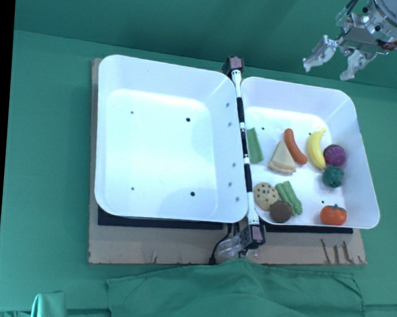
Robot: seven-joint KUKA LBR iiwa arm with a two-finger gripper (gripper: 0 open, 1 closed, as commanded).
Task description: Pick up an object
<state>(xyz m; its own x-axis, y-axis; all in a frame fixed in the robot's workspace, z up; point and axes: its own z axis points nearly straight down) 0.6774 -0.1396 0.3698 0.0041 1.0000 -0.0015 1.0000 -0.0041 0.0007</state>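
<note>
The arm is cut off by the top and right picture edges; above the gripper (334, 61) only the wrist end shows. The cardboard base (178, 255) is largely covered by the two bins. A black pad (160, 222) shows only as a strip below the left bin (122, 81). A clear clamp (231, 247) at the divider's near end is blurred.
</note>
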